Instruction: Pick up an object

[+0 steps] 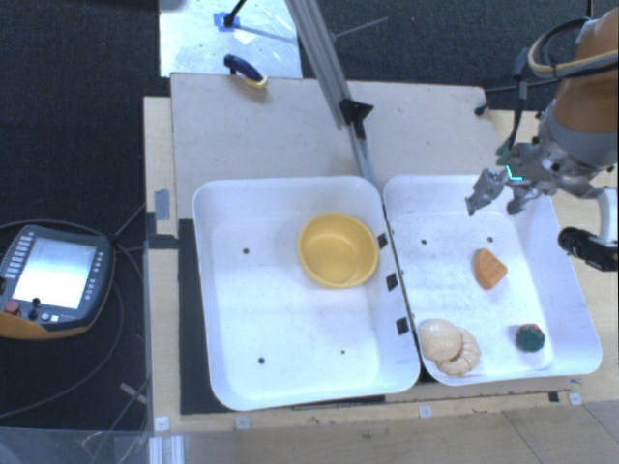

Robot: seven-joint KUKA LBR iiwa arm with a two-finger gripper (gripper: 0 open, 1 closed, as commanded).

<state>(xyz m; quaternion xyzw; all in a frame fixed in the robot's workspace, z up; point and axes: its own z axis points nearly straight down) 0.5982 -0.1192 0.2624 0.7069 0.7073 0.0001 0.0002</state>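
My gripper (503, 197) hangs over the far edge of the right bin (440, 259), with its two fingers spread apart and nothing between them. Below it in that bin lies an orange wedge-shaped piece (489, 268). A pale cream, lumpy pastry-like object (448, 345) rests near the bin's front left. At the front right of the same bin sits a small dark green and red ball-like thing (529, 337). A yellow bowl (338, 248) stands upright in the left bin (251, 307), close to its right side.
A slanted metal pole (324, 51) crosses the bench from the top toward the gap between the bins. A teach pendant (53, 280) lies on the floor at left. A small dark and yellow item (246, 70) lies at the bench's far edge.
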